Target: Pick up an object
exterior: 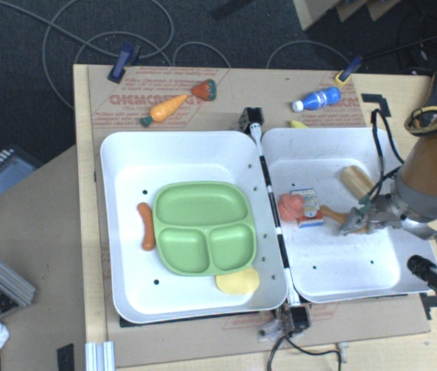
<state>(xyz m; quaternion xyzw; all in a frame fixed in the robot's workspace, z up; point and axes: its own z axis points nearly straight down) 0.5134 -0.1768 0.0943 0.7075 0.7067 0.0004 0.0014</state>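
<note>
In the right bin (pixel 342 273), a pink-red lump (pixel 290 205) lies at the left side with a small blue and white packet (pixel 309 218) touching it. A tan wooden block (pixel 356 179) lies further back. My gripper (pixel 351 222) is down inside this bin, just right of the packet and in front of the block. A short brown-orange piece (pixel 332 216) lies between the packet and the gripper tip; whether it is held is unclear. The arm's orange band (pixel 433 168) rises over the bin's right side.
The left bin (pixel 126 161) holds a green divided plate (pixel 203 226), a red-orange sausage (pixel 147 226) to its left and a yellow disc (pixel 238 282) in front. Behind the bins lie a toy carrot (pixel 164 108), a strawberry (pixel 204 90) and a blue bottle (pixel 317 99).
</note>
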